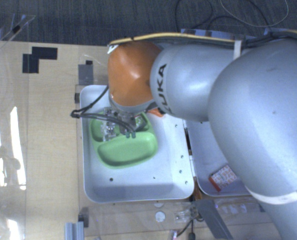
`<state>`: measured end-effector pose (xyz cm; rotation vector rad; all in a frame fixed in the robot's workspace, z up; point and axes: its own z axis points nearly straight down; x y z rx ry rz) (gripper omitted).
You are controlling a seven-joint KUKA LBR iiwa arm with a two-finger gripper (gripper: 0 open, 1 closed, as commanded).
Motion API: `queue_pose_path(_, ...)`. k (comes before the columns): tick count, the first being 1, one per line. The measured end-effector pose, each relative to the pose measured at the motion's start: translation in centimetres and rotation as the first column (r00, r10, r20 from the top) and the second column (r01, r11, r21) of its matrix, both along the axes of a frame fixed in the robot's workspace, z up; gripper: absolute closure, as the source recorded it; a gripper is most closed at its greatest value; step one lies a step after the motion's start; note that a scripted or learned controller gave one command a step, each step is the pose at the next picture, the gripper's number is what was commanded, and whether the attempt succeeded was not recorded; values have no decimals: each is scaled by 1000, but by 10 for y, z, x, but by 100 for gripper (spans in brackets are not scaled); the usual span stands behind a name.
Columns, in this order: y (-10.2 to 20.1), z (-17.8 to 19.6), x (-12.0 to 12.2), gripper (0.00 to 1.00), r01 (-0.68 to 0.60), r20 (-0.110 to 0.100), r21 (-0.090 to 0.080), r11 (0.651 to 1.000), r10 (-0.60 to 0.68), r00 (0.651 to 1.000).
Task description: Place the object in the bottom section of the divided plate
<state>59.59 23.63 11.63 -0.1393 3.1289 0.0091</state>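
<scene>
Near table (38, 194) edge: pale wood-grain surface is seen, smooth, with small metal fittings just beyond the bins' near rims.

Right bin (208, 181): shallow, white, rounded corners; largely covered by the arm. A small flat packet (222, 177), red and white with a printed pattern, is seen lying near its near edge.

Left bin (138, 189): shallow white plastic, matte, a few small dark holes in the floor. The divided plate (130, 151) is seen in its far-left part: light green, glossy plastic, rounded outline with raised ridges. The bottom section is a smooth oval well; no object can be made out in it.

The gripper (119, 126) is seen over the plate's far sections, metallic, with dark cables looping to the left. Finger state cannot be told; the object's location cannot be told either.

Arm (248, 114): bulky grey casing, smooth, with a domed orange band (130, 74); the plate's far rim and the strip between the bins are blocked by it.

Far side: black shapes (38, 56) on the table's far-left part, dark carpet with cables (213, 14) beyond.
</scene>
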Motion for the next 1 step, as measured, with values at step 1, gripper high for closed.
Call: queue_pose_path(1, -47, 104, -4, 100, -161, 6, -2, 987, 161, 987)
